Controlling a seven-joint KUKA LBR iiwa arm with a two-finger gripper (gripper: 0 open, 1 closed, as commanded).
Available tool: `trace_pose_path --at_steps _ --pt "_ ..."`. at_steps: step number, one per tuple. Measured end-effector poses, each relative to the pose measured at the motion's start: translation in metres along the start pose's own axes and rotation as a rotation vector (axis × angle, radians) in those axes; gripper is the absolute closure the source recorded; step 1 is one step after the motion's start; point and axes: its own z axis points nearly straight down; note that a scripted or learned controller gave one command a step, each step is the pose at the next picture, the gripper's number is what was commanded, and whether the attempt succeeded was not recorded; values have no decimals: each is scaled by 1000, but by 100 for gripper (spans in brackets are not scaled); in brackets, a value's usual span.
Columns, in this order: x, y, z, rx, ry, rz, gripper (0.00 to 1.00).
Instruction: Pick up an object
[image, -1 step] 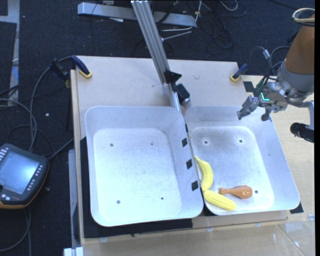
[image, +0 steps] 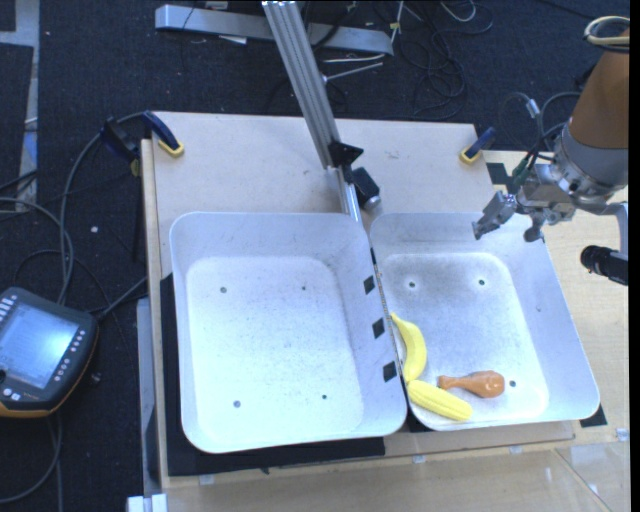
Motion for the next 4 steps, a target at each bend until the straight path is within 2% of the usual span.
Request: trace_pose_path --at_steps 3,4 --pt "-2 -16 155 5 1 0 0" --pt "-3 -15 142 0 0 0 100"
